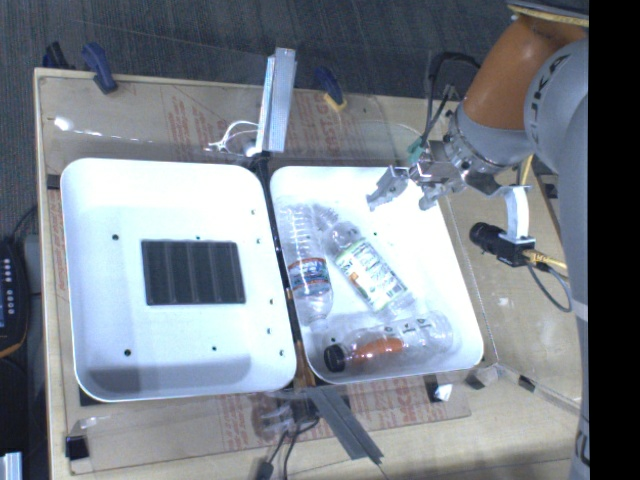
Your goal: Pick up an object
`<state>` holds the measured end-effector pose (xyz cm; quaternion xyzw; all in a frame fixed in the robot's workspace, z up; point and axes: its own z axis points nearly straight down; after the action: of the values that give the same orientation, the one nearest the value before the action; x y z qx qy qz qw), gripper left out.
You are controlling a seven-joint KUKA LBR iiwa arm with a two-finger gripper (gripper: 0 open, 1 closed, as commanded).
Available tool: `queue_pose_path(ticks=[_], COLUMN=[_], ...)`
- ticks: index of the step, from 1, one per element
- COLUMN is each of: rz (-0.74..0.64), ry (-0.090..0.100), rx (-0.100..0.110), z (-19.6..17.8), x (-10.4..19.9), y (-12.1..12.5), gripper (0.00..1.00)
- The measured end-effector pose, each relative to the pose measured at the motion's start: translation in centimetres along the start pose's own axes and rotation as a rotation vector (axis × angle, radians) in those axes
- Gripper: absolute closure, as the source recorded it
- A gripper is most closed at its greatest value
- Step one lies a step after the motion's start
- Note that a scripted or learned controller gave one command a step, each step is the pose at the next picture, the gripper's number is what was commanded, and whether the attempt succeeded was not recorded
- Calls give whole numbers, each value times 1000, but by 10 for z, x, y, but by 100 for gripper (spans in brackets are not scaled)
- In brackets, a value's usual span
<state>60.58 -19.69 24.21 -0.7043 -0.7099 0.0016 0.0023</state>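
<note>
Three clear plastic bottles lie in the right bin point(455, 268). One with a blue and red label point(309, 273) lies along the bin's left wall. A second with a green and white label point(368, 268) lies slanted in the middle. The third, with a black cap and an orange label point(385, 344), lies across the near end. My gripper point(405, 190) hovers over the far right part of this bin, above and apart from the bottles. Its two fingers stand spread, with nothing between them.
The left bin point(90, 268) holds a dark ribbed rectangular pad point(193, 272). A metal bar point(276, 103) rises at the back between the bins. Blue clamps point(100, 68) grip the bench's far edge.
</note>
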Motion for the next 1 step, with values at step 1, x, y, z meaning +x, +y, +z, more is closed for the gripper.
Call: queue_pose_path(ticks=[1], rz=[-72], ry=[0], rx=[-4], z=[118], x=[-11], y=[-1], gripper=[0])
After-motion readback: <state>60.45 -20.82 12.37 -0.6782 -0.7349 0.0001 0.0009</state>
